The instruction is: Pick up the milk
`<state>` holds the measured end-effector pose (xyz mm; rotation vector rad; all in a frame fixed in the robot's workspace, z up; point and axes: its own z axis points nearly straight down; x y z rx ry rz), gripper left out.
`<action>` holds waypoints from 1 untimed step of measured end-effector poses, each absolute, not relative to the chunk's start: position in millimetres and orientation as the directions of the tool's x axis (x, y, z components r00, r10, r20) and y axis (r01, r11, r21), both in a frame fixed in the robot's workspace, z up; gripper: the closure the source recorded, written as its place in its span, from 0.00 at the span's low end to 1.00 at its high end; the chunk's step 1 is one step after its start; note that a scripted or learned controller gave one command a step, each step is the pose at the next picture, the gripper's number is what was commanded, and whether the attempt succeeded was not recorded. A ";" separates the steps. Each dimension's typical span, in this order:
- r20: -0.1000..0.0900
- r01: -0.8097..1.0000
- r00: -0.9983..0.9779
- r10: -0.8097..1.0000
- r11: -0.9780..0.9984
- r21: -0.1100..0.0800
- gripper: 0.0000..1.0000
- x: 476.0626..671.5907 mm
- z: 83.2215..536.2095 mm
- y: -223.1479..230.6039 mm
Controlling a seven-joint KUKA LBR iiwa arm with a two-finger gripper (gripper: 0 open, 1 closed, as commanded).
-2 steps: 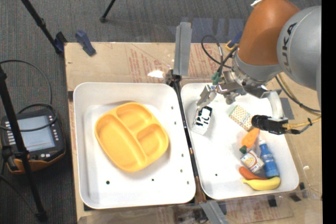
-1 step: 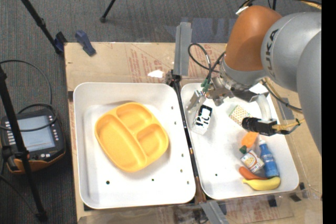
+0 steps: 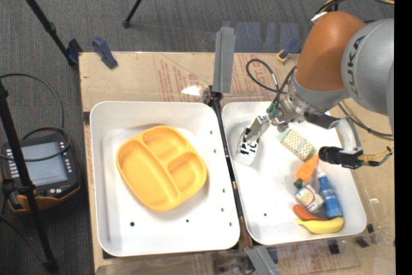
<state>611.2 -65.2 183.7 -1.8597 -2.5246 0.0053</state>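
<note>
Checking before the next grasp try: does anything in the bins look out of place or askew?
The milk carton lies tilted against the right bin's left wall, below the gripper. The yellow tray sits skewed in the left bin.

"KUKA" lettering on grey arm housing (image 3: 375, 64), up and right of the gripper (image 3: 252, 137), partly cut off, reads vertically. White card with black marks (image 3: 247, 149) right under the gripper tip, marks too blurred to read. Small carton (image 3: 309, 198) lower right of the gripper has a printed label, illegible. Pendant screen (image 3: 44, 164) far left, unreadable.
</note>
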 end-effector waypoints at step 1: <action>-0.008 0.908 -0.419 0.908 0.419 0.020 0.00 623.5 112.4 -85.6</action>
